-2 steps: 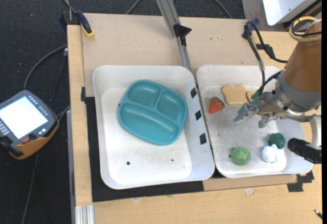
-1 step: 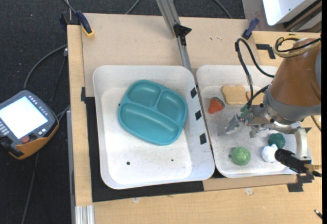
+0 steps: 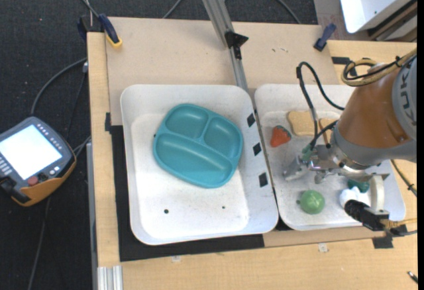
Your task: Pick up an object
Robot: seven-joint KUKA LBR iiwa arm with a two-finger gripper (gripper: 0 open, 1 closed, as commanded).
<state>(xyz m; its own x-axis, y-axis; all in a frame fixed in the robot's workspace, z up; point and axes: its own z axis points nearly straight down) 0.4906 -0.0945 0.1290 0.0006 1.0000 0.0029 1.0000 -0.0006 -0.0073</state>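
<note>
Closest to you, at the lower right of the frame, the right bin [image 3: 286, 212] holds a round green ball [image 3: 311, 201] near its front wall. Just above the ball in the picture you see the gripper [image 3: 305, 174], low over the middle of that bin. Its metal fingers [image 3: 292, 172] stand spread apart, with bare white bin floor between them and nothing held. The ball lies near the fingers but does not touch them.

Follow the gripper to the right and you meet the arm [image 3: 371, 116], grey with its orange band, reaching in from the right edge of the frame.

Further up the right bin, a small red piece [image 3: 280, 137] lies close to the bin's left wall. A flat tan piece [image 3: 301, 122] sits just beyond it, nearly touching. Both are apart from the fingers.

In the left bin [image 3: 192, 226], a teal divided plate [image 3: 197, 144] lies flat, taking up the middle of the bin.

At the far side of the table [image 3: 172, 50] you see a blue clamp [image 3: 110, 32] at the upper left corner. A slanted metal pole [image 3: 215, 0] crosses the upper middle of the frame. Off the table, at the left edge of the frame, a handheld pendant [image 3: 30, 157] rests on the dark floor [image 3: 40, 70] among cables.
</note>
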